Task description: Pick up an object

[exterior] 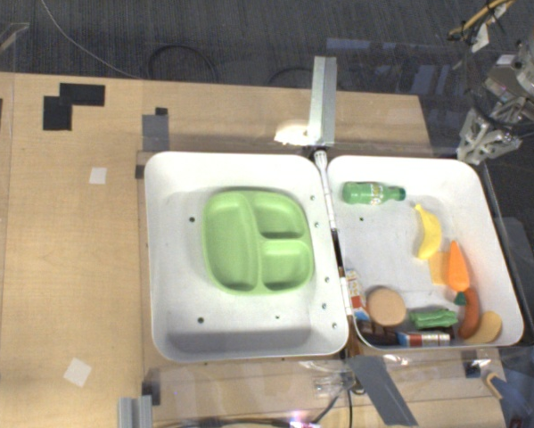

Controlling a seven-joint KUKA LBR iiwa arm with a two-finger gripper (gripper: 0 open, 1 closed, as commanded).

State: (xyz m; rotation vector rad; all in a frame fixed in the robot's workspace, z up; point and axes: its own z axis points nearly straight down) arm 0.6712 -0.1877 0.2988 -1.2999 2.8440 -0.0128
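Lying at twelve o'clock in the right white bin (480, 194): green plastic bottle (372, 193), label unreadable. Metal claw (485, 141) hovers at one o'clock, prongs apart, holding nothing.

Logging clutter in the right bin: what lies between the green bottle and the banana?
In the camera view, bare white bin floor separates the green bottle at the right bin's back from the banana; they lie apart, with no object between.
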